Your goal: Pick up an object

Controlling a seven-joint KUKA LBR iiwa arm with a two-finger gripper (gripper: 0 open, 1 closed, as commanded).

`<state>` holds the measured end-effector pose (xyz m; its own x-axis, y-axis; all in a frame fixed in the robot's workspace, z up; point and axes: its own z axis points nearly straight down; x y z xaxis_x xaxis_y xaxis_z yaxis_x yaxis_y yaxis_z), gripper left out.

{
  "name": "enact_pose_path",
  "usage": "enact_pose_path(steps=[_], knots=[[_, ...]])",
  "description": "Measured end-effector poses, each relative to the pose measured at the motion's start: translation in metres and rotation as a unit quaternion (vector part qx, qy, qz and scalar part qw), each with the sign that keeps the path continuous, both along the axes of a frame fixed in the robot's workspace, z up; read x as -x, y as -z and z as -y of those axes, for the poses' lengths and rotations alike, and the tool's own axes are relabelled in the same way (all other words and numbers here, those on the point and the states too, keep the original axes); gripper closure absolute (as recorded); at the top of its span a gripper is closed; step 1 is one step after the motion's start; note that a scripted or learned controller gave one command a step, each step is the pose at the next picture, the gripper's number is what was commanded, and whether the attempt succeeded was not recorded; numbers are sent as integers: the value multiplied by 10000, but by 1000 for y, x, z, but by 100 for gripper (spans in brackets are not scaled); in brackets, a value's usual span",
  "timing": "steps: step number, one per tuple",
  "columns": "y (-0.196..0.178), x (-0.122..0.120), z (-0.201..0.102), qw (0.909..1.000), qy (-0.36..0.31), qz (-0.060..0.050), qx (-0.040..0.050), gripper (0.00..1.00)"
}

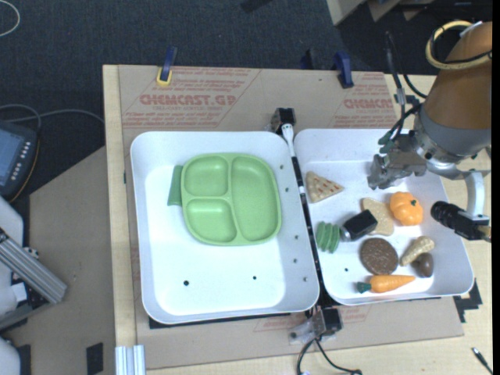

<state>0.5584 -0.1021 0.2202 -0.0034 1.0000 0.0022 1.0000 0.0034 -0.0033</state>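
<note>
The gripper (388, 170) hangs over the far part of the right bin (344, 137), on an arm that reaches in from the right. From this high slant its grip state cannot be told, and nothing can be seen caught in it, so I judge the pick not yet made. All the loose pieces lie in this bin, which is probably why the gripper is here and not over the left bin (148, 209), well off to its left, where a green tray (230, 198) sits flat. Nearest to the gripper is an orange fruit (405, 208), just below it and a little to its right. A tan piece (380, 216) lies just below it, touching a black block (359, 224) on that piece's left. A pizza slice (323, 187) lies apart to the gripper's left with bare floor around it, so it looks the easiest to take cleanly. Further below the gripper are a brown disc (378, 255) and a carrot (388, 283), the carrot close to the near wall, which could crowd a descent. The fruit's round shape may slip out of a squeeze, and the tan piece and block sit close enough to be nudged together.
</note>
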Motion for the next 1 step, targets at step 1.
enact_pose_path(steps=[1], knots=[[4, 17, -44, 10000, 1, 1, 1, 100]])
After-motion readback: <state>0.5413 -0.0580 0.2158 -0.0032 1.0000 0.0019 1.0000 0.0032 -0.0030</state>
